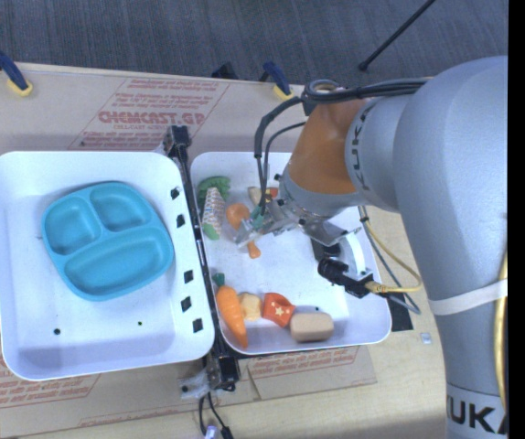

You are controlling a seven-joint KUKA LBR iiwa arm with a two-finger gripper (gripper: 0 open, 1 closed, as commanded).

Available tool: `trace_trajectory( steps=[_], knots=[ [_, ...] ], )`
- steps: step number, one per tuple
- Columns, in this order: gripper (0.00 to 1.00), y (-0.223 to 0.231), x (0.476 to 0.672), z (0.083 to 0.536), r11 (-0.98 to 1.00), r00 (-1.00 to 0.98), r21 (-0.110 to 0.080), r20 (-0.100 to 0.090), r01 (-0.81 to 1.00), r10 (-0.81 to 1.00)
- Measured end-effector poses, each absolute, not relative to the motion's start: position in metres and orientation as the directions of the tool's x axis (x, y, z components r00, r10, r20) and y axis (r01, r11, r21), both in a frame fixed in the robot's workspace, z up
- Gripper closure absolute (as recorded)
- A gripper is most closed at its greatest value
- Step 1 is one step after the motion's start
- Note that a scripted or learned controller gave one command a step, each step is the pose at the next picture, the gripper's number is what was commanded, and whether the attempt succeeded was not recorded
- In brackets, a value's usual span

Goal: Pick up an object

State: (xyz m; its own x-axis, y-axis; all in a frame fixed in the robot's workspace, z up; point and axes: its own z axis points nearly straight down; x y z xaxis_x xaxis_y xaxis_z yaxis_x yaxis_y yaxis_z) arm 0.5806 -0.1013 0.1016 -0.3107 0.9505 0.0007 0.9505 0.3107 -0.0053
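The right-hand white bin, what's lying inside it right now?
Inside the right-hand white bin: a long orange carrot, a red tomato piece and a tan bread roll at the near edge, small mixed food toys further back. The grey arm covers the bin's far right part.

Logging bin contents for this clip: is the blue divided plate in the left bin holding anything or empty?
Empty. The blue divided plate shows bare compartments, lying flat in the left bin.

Toy food litters the right bin [372, 323]: a carrot [230, 312], tomato [278, 308] and bread roll [311, 326] along the near wall, a small orange piece [237, 214] farther back.
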Motion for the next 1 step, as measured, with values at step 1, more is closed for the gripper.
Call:
trace_trajectory(
  steps=[1],
  knots=[
    [1.00,-0.0306,0.6017,0.2440,0.383,-0.383,0.001,0.000,0.924,0.924]
  ],
)
